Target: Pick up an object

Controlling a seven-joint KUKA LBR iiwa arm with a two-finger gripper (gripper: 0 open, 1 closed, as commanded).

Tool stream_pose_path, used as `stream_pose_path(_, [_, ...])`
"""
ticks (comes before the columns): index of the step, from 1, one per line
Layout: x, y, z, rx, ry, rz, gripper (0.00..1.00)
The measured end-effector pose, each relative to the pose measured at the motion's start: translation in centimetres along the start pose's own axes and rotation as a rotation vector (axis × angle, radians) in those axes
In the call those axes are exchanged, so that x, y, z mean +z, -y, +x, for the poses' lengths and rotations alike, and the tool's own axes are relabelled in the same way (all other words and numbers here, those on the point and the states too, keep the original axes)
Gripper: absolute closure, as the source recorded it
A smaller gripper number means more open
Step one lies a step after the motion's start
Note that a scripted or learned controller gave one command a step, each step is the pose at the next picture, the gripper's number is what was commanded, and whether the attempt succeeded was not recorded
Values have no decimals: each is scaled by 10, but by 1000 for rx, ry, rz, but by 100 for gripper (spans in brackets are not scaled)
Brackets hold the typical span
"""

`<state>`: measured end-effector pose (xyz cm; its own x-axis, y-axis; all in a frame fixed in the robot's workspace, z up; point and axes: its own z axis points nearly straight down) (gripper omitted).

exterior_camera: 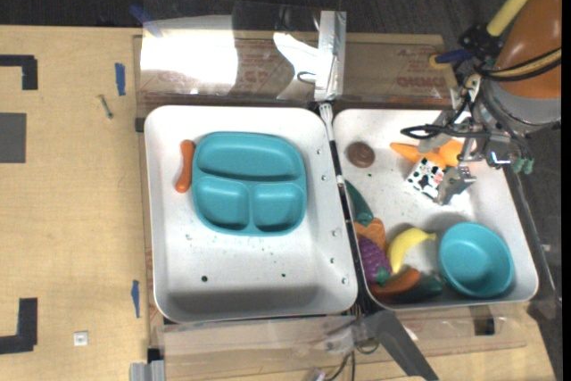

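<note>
Piled toy food (393,259) and a teal bowl (475,258) lie below the gripper (457,178), whose finger gap I cannot tell, while the spotted white block (426,178) just left of it looks light, rigid, best pinched across its flat sides.

**Bright overhead light, one patch of hard glare**

I get an evenly lit bench — the two shallow white bins (169,219) read clean, with soft shadows under their rims. The clear plastic sheet (192,58) behind the left bin is blown out to white. Focus is slightly soft throughout — small items look grainy.
</note>
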<state>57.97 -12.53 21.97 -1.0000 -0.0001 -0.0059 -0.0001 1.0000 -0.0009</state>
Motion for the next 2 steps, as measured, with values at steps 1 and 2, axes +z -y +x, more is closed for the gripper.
stream_pose_path(1, [129, 16, -50, 88, 10, 1, 0])
stream_pose_path(2, [131, 22, 4, 166, 3, 0, 0])
